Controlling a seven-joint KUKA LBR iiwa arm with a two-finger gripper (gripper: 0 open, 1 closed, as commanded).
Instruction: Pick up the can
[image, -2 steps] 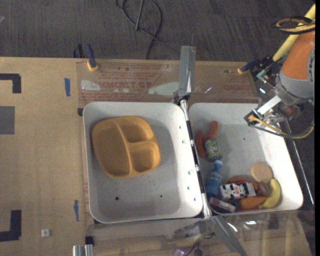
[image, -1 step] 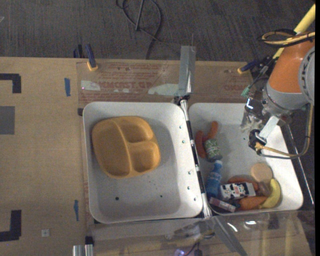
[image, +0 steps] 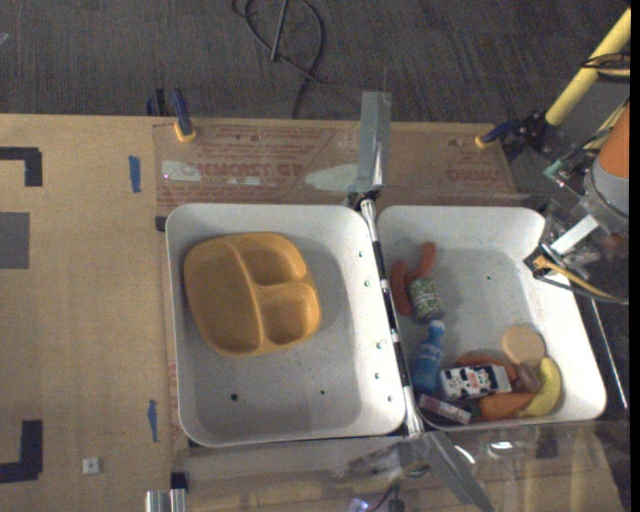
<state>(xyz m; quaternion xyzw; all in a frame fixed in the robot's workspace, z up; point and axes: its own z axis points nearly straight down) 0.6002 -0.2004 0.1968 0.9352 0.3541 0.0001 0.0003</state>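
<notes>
Hovering at the right bin's far right rim, my gripper, grip state unclear, hasn't reached the small green can lying beside 1 red sausage.

**Bench surface**

Tan bench carries two shallow white bins side by side, touching: left bin and right bin. Black corner marks and blue tape strips on the bench's left part.
</notes>
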